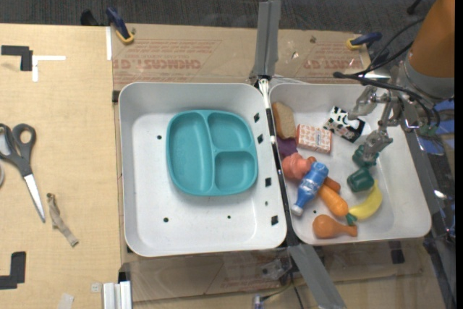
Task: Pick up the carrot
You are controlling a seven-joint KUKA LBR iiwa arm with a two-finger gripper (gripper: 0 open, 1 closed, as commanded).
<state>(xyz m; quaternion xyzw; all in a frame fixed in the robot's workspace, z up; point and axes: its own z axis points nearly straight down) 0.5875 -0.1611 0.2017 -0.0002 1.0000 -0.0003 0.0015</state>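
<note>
Carrot (334, 200) lies low in the right bin (412, 177); gripper (370, 148) hangs above the green toy (360, 179), jaws narrow, holding nothing.

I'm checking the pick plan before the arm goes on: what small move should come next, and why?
Probably shift the gripper toward the bin's front left and lower it over the carrot. The gripper sits above the dark green toy, while the carrot lies apart from it, between the blue bottle and the banana, untouched.
</note>
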